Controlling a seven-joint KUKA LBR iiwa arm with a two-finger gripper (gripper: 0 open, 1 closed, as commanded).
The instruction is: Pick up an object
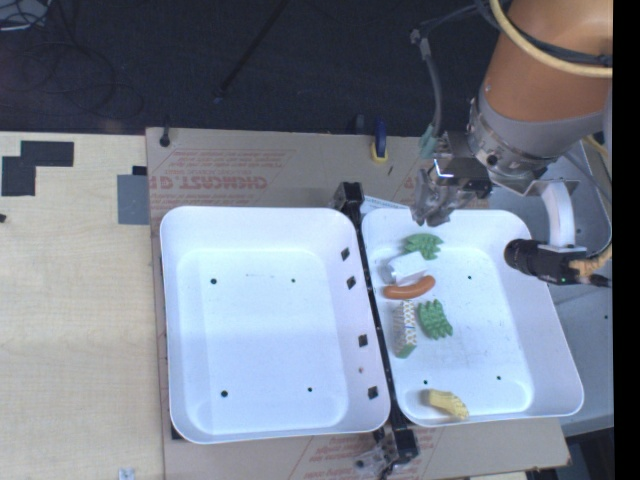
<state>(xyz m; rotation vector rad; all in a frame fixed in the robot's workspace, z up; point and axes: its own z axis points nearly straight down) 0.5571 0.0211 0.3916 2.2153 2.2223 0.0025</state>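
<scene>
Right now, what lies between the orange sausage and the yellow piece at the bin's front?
In the camera view, the sausage and yellow piece are separated by a green toy, a white ribbed piece, then bare floor.

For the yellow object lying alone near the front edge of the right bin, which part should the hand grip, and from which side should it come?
Probably best is the middle of the yellow object, with the hand coming straight down from above. It lies flat and elongated on the right bin floor, apart from the other items, so the fingers could close across its narrow width. The front wall is close, so a low approach from that side seems risky.
</scene>
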